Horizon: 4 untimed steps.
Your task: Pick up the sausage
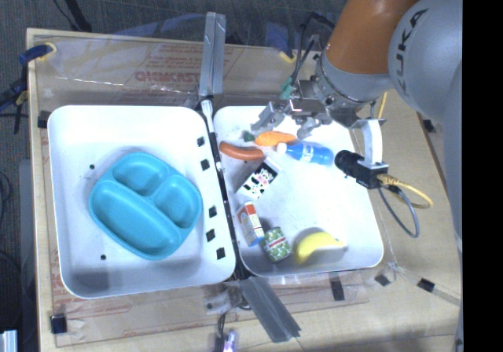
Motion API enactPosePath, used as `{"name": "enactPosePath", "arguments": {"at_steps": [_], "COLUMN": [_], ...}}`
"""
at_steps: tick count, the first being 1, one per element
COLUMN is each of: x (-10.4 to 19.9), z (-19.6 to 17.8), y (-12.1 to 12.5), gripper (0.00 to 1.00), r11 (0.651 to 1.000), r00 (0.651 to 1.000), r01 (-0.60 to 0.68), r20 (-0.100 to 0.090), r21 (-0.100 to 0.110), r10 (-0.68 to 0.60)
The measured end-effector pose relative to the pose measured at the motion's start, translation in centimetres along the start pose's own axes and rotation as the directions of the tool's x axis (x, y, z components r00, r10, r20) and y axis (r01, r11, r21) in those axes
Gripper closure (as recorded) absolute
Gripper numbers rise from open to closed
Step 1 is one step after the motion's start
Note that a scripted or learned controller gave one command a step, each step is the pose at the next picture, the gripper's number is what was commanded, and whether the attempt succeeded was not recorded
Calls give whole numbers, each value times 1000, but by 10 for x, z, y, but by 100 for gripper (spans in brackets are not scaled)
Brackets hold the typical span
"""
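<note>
Sausage point(241, 152) lies in the right bin point(357, 244), at its upper left corner close beside the divider, with a carrot point(276, 138) just above and to its right. The pincer point(277, 117) hangs over that same corner with its fingers spread apart and nothing between them, near the carrot and apart from the sausage. Elsewhere in the right bin are a bottle point(308, 154), a die point(259, 181), a carton point(251, 224), a can point(276, 244) and a banana point(316, 245); the left bin point(71, 130) holds a blue plate point(145, 203).
</note>
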State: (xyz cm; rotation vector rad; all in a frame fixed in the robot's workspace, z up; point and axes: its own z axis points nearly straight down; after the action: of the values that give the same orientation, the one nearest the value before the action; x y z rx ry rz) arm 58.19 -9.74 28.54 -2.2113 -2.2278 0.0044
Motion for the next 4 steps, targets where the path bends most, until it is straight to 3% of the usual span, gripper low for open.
{"name": "enactPosePath", "arguments": {"at_steps": [1,2,3,4], "x": [-1,-20,-105,-56], "z": [-10,109,140,25], "y": [0,50,67,76], "gripper": [100,100,100,100], "r11": [1000,994,955,984], "r00": [1000,994,955,984], "r01": [3,106,297,179], "r20": [0,1,2,2], "r21": [2,1,-3,-4], "r10": [-3,-106,-297,-179]}}
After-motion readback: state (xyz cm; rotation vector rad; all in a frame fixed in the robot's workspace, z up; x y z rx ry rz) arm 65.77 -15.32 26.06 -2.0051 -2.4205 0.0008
